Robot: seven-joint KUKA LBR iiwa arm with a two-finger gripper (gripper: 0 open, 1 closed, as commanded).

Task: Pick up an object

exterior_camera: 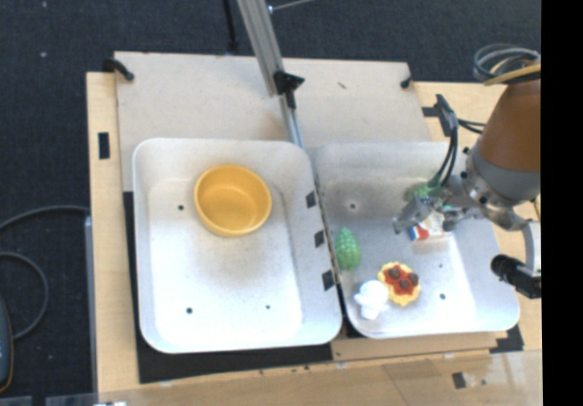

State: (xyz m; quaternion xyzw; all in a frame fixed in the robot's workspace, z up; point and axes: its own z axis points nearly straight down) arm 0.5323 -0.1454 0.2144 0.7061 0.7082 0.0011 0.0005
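My gripper [421, 216] hangs low over the middle of the right bin [474, 304], at the end of the grey arm with its orange band [510, 126]. A small red, white and blue object [420, 232] lies right under the gripper's tip, partly hidden by it. I cannot tell whether they touch. A green patch [421, 190] shows at the gripper's far side. Three other objects lie nearer the front of this bin: a green textured object [346, 248] by the left wall, a white lumpy object [371, 298], and a yellow piece with red spots [399, 283].
A yellow bowl [233, 199] stands upright in the left bin [182, 322], towards its back. A slanted metal post [260, 22] rises from behind where the two bins meet. Cables loop at the arm's right side.
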